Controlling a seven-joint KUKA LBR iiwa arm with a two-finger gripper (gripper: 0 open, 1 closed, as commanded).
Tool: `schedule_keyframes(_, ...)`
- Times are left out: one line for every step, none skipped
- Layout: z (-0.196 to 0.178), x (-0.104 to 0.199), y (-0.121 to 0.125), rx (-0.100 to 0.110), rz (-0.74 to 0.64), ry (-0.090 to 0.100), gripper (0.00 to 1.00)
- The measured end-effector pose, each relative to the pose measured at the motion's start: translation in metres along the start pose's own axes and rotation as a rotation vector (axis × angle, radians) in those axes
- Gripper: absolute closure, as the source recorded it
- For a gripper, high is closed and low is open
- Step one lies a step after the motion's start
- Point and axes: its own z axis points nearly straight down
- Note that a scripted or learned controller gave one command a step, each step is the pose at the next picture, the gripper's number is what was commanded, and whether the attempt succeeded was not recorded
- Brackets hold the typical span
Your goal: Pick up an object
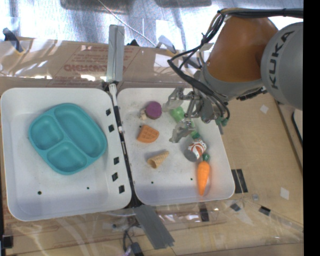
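My gripper (pixel 178 114) hangs over the back of the right bin (pixel 141 191) with its fingers spread apart, so it is open. A small green object (pixel 177 112) lies between the two fingers; I cannot tell whether they touch it. A purple ball-like piece (pixel 153 109) is just to its left. An orange waffle-shaped piece (pixel 148 135) and a tan cone (pixel 158 158) lie further forward. A carrot (pixel 202 176) and a grey, white and red item (pixel 194 149) rest near the bin's right wall.
The left bin (pixel 21 191) holds a teal divided plate (pixel 68 137). The arm's orange band (pixel 237 47) and cables loom over the right bin's back right corner. A raised divider (pixel 117 137) separates the bins.
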Motion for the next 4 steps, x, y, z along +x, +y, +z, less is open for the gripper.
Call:
schedule_keyframes(0.15,-0.021,0.002,-0.002,0.253,-0.008,0.0)
schedule_keyframes(0.137,-0.024,0.002,0.0,0.245,-0.018,1.0)
schedule_keyframes(0.059,0.033,0.042,-0.001,0.052,-0.005,1.0)
schedule_keyframes(0.063,0.079,0.123,-0.003,-0.141,0.002,1.0)
